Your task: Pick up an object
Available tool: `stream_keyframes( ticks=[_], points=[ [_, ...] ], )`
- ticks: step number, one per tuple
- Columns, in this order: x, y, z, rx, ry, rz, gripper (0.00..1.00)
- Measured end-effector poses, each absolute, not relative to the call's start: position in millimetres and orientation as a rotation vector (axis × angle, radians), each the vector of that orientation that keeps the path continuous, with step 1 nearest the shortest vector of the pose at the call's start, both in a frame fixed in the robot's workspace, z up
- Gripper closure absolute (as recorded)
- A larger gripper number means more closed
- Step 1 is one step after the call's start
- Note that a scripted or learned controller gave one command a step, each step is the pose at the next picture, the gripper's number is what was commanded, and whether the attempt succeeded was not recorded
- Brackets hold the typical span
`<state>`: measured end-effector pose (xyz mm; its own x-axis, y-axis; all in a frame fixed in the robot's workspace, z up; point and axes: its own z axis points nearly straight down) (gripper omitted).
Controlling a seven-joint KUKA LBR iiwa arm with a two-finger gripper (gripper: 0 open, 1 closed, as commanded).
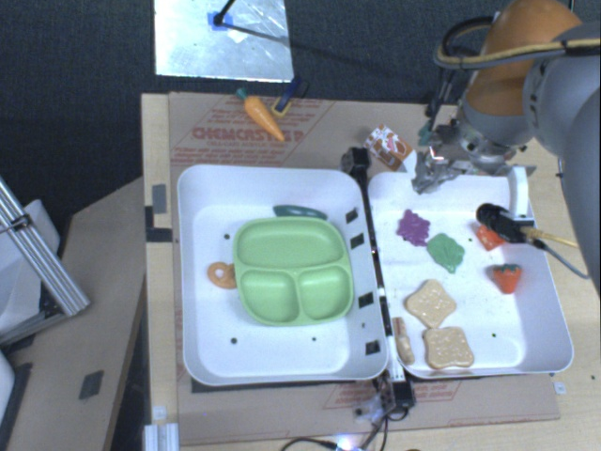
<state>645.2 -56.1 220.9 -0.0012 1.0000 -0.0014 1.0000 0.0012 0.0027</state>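
Arm bent over right bin's far edge, gripper (430,178) grip state indiscernible, above knobbly purple toy (412,226).

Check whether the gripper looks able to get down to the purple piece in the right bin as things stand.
Probably yes. The gripper hangs over the right bin's far end, and the purple piece lies just nearer the camera, flat, uncovered, apart from the green piece beside it. Nothing stands between them.

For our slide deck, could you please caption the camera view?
KUKA arm's gripper hovers over the right bin near purple and green toys; left bin holds a green tray.
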Motion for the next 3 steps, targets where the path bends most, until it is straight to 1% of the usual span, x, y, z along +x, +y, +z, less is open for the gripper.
stream_keyframes(
  ticks=[1, 3],
  points=[
    [662.7, -49.8, 220.3, 2.213, 2.225, 0.004, 1.00],
    [662.9, -55.8, 222.4, 2.215, 2.223, 0.001, 1.00]
  ],
)
